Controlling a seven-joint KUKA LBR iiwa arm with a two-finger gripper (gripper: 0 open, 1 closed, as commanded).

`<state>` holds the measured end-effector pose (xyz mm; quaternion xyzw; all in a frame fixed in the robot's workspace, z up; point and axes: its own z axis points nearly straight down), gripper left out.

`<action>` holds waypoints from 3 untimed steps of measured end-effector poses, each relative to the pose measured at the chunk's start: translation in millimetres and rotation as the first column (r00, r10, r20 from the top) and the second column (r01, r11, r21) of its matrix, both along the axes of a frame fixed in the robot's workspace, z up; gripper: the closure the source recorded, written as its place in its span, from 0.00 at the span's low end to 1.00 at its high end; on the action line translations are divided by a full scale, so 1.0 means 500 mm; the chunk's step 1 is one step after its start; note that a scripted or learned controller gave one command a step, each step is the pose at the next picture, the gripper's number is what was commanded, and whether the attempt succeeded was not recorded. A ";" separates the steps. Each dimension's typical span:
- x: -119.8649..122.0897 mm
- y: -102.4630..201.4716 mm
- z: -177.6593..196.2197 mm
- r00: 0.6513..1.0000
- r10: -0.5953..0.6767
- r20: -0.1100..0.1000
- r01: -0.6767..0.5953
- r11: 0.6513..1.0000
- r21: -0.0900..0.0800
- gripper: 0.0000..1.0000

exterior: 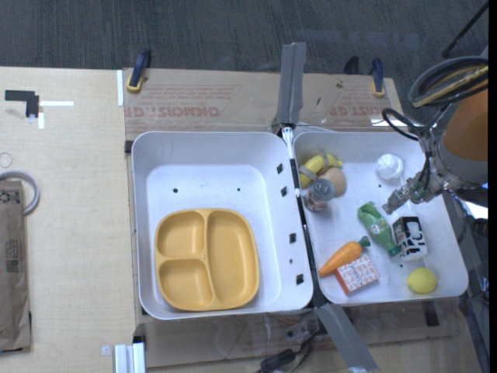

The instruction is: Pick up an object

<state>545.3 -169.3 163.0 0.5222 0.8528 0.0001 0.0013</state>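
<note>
Nothing's gripped yet by the gripper [404, 196], fingers look slightly parted, and the green bottle [377, 227] is found just at its 7 o'clock, long axis running 11-to-5.

bright, even light; soft shadows, slight blur.

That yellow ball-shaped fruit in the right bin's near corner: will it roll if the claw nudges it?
Probably. The lemon looks round and smooth, so a nudge could send it rolling. The bin wall beside it should stop it. Likely stiff enough to pinch.
</note>
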 end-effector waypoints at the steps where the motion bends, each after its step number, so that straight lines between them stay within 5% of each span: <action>1: 0.137 0.024 -0.141 0.935 0.355 0.001 -0.355 0.935 -0.001 0.00; 2: 0.109 0.102 -0.140 0.879 0.477 0.000 -0.477 0.879 -0.001 0.00; 3: 0.082 0.011 -0.084 0.901 0.433 0.001 -0.433 0.901 -0.003 0.00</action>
